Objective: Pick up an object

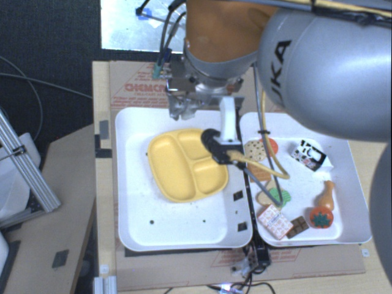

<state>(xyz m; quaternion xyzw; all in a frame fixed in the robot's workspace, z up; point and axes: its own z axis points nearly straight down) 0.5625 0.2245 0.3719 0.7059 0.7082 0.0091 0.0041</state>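
Pincer [182, 110] hangs just behind the yellow divided plastic tray [177, 170] in the shallow white bin [131, 225]; can't tell if it's clenched.

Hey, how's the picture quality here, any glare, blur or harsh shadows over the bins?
Camera view: the grey arm, close to the lens, looks soft and blocks the upper right; the yellow divided tray and left bin are evenly lit, with only a soft shadow under the tray's near edge; a pale patch beyond the bench is washed out by glare; the frame is slightly grainy.
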